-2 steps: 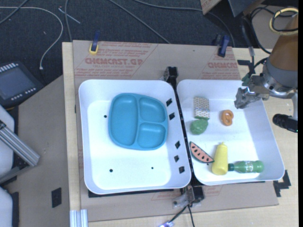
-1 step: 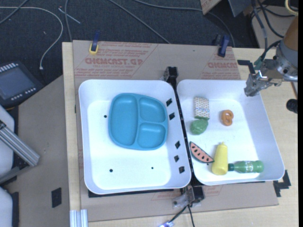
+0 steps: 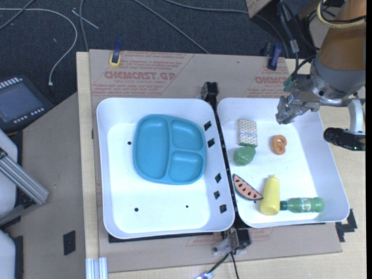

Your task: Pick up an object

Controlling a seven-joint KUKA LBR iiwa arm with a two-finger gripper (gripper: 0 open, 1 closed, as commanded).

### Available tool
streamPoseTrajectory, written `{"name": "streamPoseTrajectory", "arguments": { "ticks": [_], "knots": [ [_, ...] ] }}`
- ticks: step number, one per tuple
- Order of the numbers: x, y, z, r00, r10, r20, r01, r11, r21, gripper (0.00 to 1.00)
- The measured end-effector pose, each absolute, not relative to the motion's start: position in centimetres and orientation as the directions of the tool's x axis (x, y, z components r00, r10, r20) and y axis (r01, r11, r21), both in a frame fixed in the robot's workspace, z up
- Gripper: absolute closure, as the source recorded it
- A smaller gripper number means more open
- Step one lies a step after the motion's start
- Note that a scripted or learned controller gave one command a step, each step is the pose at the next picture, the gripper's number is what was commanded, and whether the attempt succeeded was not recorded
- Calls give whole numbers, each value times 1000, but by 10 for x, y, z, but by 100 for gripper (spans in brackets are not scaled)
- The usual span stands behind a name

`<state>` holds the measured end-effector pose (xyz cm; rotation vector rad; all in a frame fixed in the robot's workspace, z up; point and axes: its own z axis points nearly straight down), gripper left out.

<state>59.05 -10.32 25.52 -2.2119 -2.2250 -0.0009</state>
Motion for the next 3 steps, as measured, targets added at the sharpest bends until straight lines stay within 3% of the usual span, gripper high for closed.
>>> {"name": "streamPoseTrajectory", "arguments": {
  "ticks": [1,3],
  "knots": [
    [587,-46,258,-7,1000,3,1000,7,-2,100],
    [552,66,245,-7,1000,3,1000,7,-4,100]
  ]
}}
